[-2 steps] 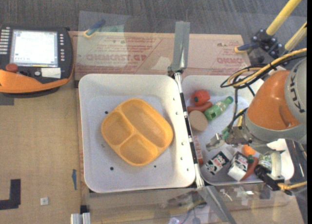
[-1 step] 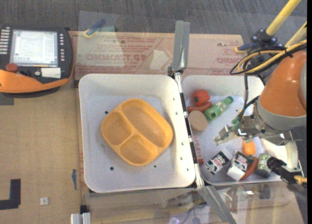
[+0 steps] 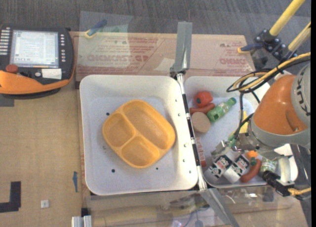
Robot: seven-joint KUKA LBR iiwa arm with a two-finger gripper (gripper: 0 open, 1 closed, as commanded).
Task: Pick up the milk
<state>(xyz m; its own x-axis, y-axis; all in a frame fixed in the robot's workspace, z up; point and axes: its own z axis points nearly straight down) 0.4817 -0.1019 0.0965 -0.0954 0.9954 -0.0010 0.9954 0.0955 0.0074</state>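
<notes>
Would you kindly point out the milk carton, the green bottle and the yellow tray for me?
milk carton [image 3: 220, 165]: camera view, its printed side.
green bottle [image 3: 220, 110]: camera view, mid-body.
yellow tray [image 3: 138, 132]: camera view, the central divider ridge.

A divided tray [image 3: 138, 133] lies in the left bin [image 3: 94, 122]; the milk [image 3: 223, 166] sits in the right bin [image 3: 217, 89].

Two white bins sit side by side on the bench. The left bin [image 3: 94, 122] holds a yellow divided plate [image 3: 138, 133] near its middle. In the right bin [image 3: 217, 84], a green bottle [image 3: 220, 109], a red toy [image 3: 202, 100] and a tan round piece [image 3: 200, 121] cluster at the far left. Near the front edge lie two black-and-white milk cartons [image 3: 226, 165] beside a red sausage-like piece [image 3: 251, 170]. The gripper [image 3: 236, 144] hovers just above the cartons. A teach pendant [image 3: 34, 58] rests far left.
</notes>
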